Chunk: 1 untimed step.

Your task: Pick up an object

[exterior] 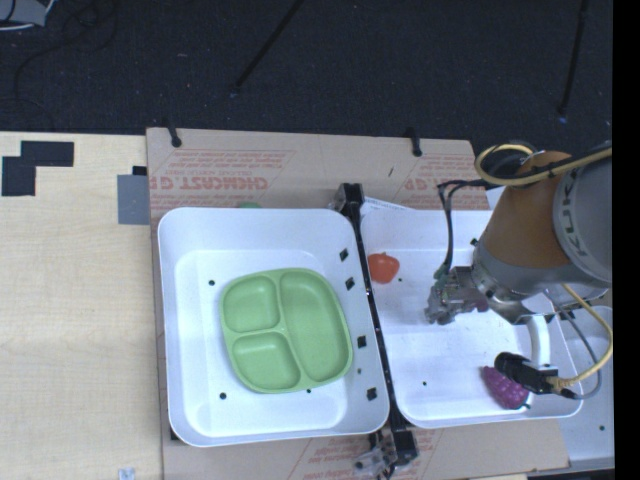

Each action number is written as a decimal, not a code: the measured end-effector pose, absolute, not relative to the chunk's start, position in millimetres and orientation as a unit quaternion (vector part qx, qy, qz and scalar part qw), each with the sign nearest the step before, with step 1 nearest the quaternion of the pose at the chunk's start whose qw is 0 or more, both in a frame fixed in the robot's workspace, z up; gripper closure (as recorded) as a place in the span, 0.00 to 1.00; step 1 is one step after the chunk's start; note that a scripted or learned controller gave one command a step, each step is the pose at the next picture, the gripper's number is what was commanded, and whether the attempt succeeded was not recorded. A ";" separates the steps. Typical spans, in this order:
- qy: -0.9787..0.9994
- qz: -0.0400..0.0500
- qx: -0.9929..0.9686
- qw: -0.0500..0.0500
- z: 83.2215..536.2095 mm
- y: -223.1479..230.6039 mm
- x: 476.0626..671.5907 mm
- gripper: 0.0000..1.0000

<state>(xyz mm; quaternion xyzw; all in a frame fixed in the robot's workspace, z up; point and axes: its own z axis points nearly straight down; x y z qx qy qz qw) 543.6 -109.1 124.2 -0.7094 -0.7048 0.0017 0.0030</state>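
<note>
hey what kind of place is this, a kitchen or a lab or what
Likely a robotics lab: a robot arm reaches over two white bins on a bench, one with a green plate, and cables trail across the dark floor.

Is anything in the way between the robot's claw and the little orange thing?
No. The gripper hangs in the right bin, and the small orange object lies to its left near the divider. Bare white bin floor lies between them.

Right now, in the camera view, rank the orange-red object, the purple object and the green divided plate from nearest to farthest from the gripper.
1. Orange-red object: right bin, to the left of the gripper, by the divider.
2. Purple object: right bin, lower right corner, below the gripper.
3. Green divided plate: left bin, across the divider.
</note>
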 end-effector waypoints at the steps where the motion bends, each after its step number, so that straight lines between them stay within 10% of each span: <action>1: -0.707 0.000 -0.707 0.000 166.5 -107.8 546.8 1.00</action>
